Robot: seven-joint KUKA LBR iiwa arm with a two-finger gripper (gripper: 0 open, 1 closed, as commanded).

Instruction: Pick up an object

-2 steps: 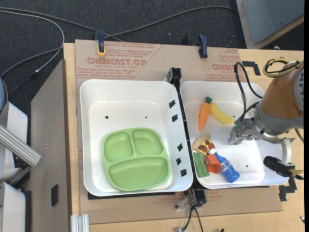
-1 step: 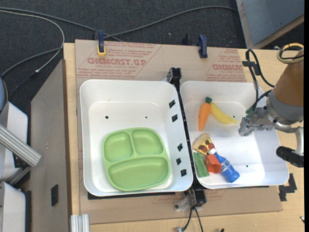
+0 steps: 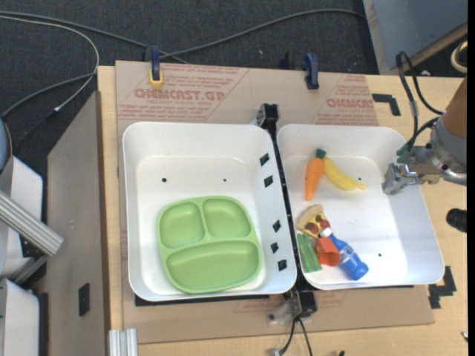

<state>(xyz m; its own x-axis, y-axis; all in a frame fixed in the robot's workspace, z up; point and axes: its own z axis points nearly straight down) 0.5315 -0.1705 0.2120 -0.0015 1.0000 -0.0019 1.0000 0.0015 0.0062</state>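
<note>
End effector [image 3: 395,178] beside banana [image 3: 344,177], carrot [image 3: 315,174] beyond.

right bin [image 3: 415,221] right half bare — toys [image 3: 326,247] crowd left side

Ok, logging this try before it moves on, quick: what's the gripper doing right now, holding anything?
Gripper: above the right bin's right side, nothing seen between its fingers; open or shut cannot be told.

Green divided plate [image 3: 210,243] in a white bin [image 3: 141,199] — orange carrot [image 3: 315,175], yellow banana [image 3: 343,176].
</note>
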